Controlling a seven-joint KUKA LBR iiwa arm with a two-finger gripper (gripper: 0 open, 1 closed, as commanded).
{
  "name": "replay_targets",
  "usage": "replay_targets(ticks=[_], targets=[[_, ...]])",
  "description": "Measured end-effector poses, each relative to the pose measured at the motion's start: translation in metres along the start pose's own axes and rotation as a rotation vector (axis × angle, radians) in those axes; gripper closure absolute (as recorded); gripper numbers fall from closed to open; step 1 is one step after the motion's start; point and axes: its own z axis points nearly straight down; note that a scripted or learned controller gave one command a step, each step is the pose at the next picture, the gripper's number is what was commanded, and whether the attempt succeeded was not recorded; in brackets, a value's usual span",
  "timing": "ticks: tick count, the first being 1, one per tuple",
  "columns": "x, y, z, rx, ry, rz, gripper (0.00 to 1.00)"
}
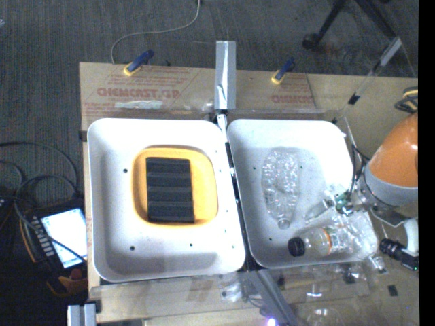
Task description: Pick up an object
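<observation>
Tool [343, 202] over right bin [253, 182], near black-capped bottle [326, 240]; opening cannot be told.

Tray [207, 182] in left bin [109, 182], two bottles [282, 182] [326, 240] in right bin [319, 141], perhaps touching

Bench w/ a brown board [143, 94] under the bins, red print on it. Two clamps, blue-and-yellow: one [138, 62] at 11 o'clock, one [283, 70] at 1 o'clock. Metal post [225, 77] stands at 12, btwn the bins. Thin white cable [178, 20] loops over grey carpet up top. Lit tablet [64, 235] at 8 o'clock on the floor, black cables [41, 161] curling near it. Chair base [346, 12] at 1 o'clock, far back.
</observation>
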Motion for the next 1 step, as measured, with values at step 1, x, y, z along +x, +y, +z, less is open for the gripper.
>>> replay_targets(ticks=[1], targets=[[0.0732, 0.0527, -0.089, 0.01, -0.006, 0.087, 1.0]])
